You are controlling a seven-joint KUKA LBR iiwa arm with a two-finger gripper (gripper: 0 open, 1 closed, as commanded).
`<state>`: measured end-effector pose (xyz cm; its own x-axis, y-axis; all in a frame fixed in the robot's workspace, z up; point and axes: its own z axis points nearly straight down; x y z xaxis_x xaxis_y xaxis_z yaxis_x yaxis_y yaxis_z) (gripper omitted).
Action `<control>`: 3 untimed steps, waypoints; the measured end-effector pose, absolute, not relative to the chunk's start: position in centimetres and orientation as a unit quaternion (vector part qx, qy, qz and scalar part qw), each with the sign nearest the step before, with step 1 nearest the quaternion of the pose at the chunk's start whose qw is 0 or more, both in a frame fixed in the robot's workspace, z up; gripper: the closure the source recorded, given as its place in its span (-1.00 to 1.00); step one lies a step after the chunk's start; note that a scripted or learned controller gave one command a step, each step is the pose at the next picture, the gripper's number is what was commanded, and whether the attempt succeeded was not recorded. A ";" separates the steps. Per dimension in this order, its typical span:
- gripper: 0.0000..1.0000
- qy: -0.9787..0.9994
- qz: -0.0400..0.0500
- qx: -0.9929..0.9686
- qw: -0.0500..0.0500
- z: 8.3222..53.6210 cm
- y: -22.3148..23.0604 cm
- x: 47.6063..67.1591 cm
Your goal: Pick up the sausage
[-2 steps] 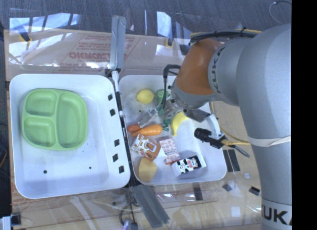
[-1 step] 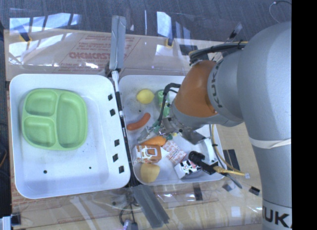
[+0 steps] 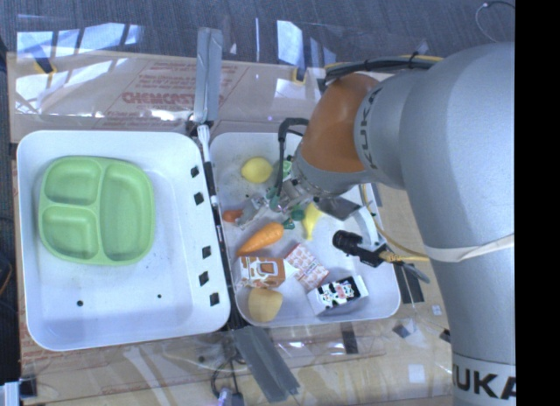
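Two white bins sit side by side on a counter, seen from above at a slant.

Nearest the viewer, in the right bin, lie a round tan potato, a cow-patterned carton, an orange carton and a small pale packet. Just beyond them an orange carrot lies slantwise.

Next comes a small reddish piece, probably the sausage, though it is too small and blurred to be sure. It rests on the bin floor close to the left wall, just beyond the carrot's thick end. Its long axis seems to run roughly left to right.

The grey arm reaches in from the right, and its end effector hangs low over the middle of the bin. The sausage lies just to its left, near but apart. Whether the end effector is released or clenched cannot be told. A yellow piece sits just to its right.

Farther back is a lemon.

The left bin holds a green divided plate.
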<state>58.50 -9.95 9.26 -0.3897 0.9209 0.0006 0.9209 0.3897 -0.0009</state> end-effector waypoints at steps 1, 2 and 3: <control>-1.00 -0.830 0.000 -0.558 0.000 9.3 -10.0 63.3; 1.00 -0.832 0.000 -0.555 0.000 10.3 -9.9 63.4; 1.00 -0.806 0.000 -0.592 0.000 23.2 -6.2 63.3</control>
